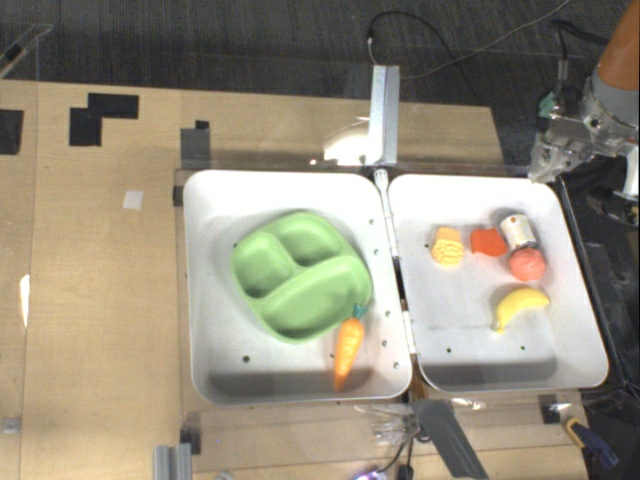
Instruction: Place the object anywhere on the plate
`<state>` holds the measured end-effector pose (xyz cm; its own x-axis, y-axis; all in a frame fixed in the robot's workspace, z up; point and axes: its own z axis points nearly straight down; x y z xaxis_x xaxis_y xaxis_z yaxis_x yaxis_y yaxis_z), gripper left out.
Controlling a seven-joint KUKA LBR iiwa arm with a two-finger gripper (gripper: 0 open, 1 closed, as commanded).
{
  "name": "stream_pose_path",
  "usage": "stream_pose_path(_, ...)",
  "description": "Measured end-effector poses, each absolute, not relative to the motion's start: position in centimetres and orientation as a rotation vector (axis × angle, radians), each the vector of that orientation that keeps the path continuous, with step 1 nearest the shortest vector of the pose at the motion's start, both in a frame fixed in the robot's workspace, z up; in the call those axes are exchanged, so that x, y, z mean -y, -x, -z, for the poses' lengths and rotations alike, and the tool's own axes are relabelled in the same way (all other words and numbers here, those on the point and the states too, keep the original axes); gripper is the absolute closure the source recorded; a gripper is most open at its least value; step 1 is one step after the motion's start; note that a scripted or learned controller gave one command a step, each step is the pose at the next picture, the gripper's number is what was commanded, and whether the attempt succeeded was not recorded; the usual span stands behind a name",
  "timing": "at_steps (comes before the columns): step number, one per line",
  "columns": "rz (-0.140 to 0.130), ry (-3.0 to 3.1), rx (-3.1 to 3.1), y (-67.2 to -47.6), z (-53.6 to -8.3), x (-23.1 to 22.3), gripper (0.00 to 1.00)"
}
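This is looking like a robotics lab, not a home. Left of the gripper (553, 155), two white bins (205, 268) are sitting side by side on a plywood bench (90, 268) with black marker patches (102, 114). Cables (470, 43) are trailing across dark carpet beyond it, and toy plastic food (448, 246) is lying below-left of it.

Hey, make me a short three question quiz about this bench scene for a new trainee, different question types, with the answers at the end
1. True or false: the carrot lies fully on the green plate.
2. Which sits nearest the banana? A) corn cob B) peach-coloured ball C) carrot
3. Fill in: the gripper hangs over the far ____ corner of the right bin.

Key:
1. False. It lies on the left bin floor, its leafy end at the plate's rim.
2. B, the ball.
3. Right.
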<state>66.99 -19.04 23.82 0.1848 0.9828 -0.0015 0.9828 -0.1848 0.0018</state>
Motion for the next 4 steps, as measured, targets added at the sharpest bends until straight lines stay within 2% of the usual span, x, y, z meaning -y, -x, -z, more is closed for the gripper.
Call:
stream_pose_path(2,-0.002,-2.436,-1.979,-67.0,-26.8,13.7,1.00)
stream_pose_path(3,-0.002,-2.422,-2.001,-67.0,-27.1,0.6,1.00)
stream_pose_path(4,-0.001,-2.372,-2.055,-67.0,-29.8,13.6,1.00)
